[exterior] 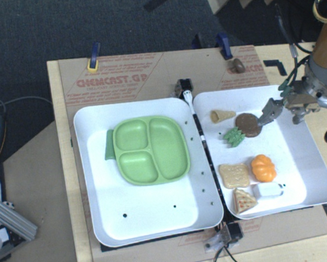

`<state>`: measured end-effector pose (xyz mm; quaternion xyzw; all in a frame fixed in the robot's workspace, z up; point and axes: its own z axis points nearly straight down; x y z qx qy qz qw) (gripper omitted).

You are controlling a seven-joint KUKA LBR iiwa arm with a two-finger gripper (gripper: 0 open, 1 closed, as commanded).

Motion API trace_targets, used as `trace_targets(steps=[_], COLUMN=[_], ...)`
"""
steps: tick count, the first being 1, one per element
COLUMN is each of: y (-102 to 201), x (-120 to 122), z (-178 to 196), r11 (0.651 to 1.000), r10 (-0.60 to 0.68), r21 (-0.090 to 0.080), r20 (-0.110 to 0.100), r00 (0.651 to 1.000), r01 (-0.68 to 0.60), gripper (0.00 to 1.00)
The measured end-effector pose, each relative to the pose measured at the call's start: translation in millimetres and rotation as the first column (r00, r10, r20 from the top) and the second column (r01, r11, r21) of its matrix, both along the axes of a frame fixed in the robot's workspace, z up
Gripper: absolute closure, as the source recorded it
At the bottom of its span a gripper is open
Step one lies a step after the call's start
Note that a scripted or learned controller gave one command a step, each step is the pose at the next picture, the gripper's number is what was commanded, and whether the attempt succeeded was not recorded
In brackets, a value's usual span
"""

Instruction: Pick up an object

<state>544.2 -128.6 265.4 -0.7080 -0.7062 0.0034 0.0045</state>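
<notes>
I see my pincer [281,111] spread open, gripping nothing; the brown cookie [247,124] lies just left of it.

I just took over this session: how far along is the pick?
Done: nothing lifted; the toast, orange, broccoli and cone lie in the right bin. In hand: the gripper sits beside the brown disc. Left: grasp and lift.

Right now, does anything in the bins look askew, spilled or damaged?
Nothing stands out. The green tray lies flat in the left bin. The toy foods sit loose in the right bin, none spilled over. The gripper hangs by the brown disc.
</notes>
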Motion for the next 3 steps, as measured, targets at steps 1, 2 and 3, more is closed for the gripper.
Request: trace_targets(steps=[1, 2, 3], y=[0, 3, 0], x=[2, -6, -4], z=[6, -40, -103], r11=[1.000, 1.000, 1.000], r10=[0.002, 0.002, 0.002], r21=[-0.002, 0.000, 0.001], r20=[0.012, 0.006, 0.004], r00=[1.000, 1.000, 1.000], r01=[-0.002, -0.002, -0.002], gripper=[0.00, 0.00, 0.00])
